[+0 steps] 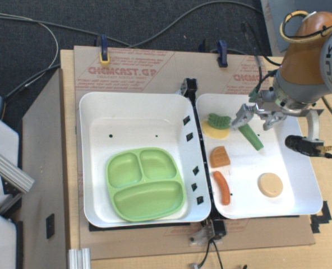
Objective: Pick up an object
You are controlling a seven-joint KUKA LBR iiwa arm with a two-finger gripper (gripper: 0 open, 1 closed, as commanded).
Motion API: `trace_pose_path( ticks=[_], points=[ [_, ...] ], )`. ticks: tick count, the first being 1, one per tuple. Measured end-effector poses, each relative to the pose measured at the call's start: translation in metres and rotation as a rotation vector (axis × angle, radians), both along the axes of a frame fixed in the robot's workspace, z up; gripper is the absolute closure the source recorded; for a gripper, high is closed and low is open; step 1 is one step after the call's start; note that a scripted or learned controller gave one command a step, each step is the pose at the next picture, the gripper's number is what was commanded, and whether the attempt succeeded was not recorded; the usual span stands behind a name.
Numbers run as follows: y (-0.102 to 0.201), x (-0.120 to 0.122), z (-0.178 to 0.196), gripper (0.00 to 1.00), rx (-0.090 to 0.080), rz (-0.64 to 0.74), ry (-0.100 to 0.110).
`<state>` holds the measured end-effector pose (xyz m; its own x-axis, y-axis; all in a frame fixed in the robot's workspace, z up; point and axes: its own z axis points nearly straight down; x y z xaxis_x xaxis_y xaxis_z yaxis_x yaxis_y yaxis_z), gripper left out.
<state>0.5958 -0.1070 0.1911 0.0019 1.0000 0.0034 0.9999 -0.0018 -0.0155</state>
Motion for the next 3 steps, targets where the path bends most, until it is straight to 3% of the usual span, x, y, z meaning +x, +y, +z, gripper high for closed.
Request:
trace_pose_path(
  ticks=[1, 3],
  points=[
    [0.000, 0.003, 0.007, 0.00, -0.002, 0.002, -0.014],
    [0.003, -0.001, -0.108, 0.00, -0.001, 0.001, -0.010]
  ],
)
